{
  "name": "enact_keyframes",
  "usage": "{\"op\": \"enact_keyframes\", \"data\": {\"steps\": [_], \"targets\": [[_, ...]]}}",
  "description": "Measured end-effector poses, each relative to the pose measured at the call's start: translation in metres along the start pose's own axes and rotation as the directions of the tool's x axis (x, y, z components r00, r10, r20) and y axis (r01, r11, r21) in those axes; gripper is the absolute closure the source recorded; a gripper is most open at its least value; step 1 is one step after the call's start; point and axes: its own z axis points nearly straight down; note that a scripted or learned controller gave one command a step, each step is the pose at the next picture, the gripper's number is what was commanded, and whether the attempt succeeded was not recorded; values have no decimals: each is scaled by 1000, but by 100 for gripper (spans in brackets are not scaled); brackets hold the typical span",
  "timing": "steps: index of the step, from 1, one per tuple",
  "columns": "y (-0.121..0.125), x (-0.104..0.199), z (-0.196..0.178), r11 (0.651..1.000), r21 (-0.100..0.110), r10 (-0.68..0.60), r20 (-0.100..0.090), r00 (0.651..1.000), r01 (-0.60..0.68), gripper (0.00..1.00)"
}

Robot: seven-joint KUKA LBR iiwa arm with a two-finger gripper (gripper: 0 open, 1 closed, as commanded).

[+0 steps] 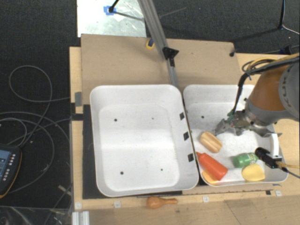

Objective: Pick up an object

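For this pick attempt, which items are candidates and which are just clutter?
Job:
end effector
bread roll
red-orange piece
green piece
yellow piece
right bin

Lying about:
left bin
tan piece on bench
floor cables
handheld pendant

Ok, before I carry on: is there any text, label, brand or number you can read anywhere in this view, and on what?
No readable text in this view.
Handheld device at the left edge: its screen shows marks, too small and blurred to read.
Green item in the right bin: no legible label.
Blue tape on the floor: no writing visible.
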Motion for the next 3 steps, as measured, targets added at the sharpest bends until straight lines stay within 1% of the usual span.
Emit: {"op": "enact_keyframes", "data": {"steps": [1, 2, 3], "targets": [[2, -1, -14, 1000, -7, 1, 2, 1000, -1, 100], [0, 3, -77, 1000, -12, -4, 3, 1000, 4, 100], [3, 3, -121, 1000, -11, -5, 3, 1000, 5, 100]]}}
